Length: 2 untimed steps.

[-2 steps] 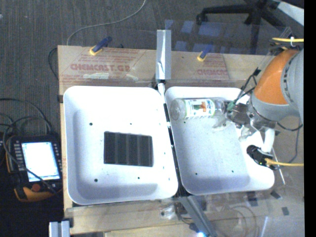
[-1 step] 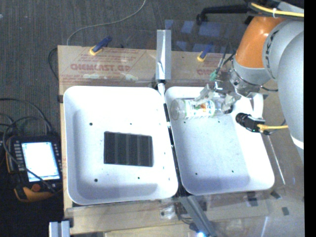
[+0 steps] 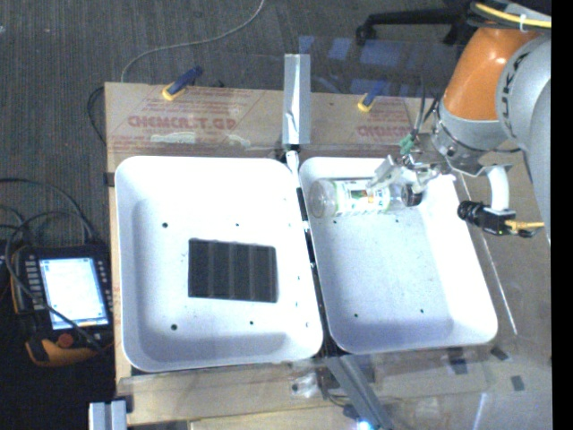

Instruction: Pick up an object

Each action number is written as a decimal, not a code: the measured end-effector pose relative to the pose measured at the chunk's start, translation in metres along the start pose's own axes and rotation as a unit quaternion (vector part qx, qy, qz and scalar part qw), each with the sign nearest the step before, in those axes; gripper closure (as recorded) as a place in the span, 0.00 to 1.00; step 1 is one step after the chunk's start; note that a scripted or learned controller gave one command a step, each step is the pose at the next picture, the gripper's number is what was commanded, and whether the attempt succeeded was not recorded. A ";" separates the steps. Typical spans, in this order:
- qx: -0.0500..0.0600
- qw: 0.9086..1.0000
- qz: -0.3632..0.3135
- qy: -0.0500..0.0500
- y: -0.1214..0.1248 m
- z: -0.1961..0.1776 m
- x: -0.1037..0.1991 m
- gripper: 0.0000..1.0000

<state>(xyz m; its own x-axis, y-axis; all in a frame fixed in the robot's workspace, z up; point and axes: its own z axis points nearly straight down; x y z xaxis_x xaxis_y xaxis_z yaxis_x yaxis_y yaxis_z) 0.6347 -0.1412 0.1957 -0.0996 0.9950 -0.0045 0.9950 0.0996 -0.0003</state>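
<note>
Right bin (image 3: 421, 303), upper rim region: a clear bottle (image 3: 351, 198) lies on its side, cap end toward 9 o'clock. The gripper (image 3: 400, 179) sits at the bottle's 3 o'clock end, touching or overlapping it; whether it is released or clenched cannot be told. Left bin (image 3: 143, 240) holds 1 dark ribbed panel (image 3: 232, 270).

We can make out red printing on the cardboard sheet (image 3: 192, 119) behind the left bin, but it faces away from us and its letters do not resolve into words. A shorter red print sits on the cardboard (image 3: 380, 130) behind the right bin, equally unreadable. The label on the clear bottle (image 3: 351, 198) is too small to read.
</note>
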 end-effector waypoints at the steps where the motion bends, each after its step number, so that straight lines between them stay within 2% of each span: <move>1: 0.000 0.999 -0.047 0.002 0.021 0.064 0.021 0.00; 2: 0.001 1.000 -0.031 0.002 -0.089 0.046 0.037 0.00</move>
<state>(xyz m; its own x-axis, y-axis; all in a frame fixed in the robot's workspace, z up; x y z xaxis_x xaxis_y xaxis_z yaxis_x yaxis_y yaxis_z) 0.5427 -0.1134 0.1498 -0.1611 0.9869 0.0004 0.9869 0.1611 -0.0017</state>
